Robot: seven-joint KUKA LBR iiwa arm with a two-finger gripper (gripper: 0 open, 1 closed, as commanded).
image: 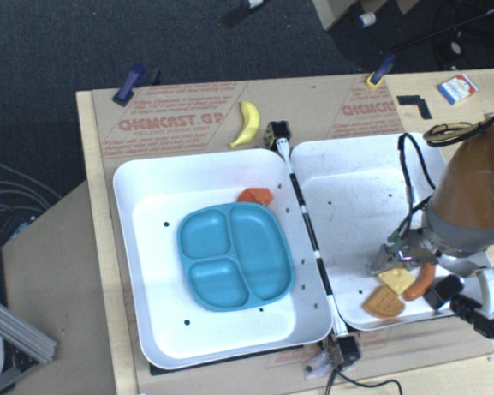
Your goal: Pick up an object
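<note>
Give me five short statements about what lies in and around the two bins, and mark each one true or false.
1. The blue divided plate lies in the left bin. True.
2. The banana lies inside the right bin. False: it rests on the bench beyond the bins, near the top of the divider.
3. An orange piece sits by the plate's far edge. True.
4. The food pieces in the right bin are gathered at its far corner. False: they lie at its near edge, by the gripper.
5. The arm reaches over the left bin. False: it is over the right bin.
</note>
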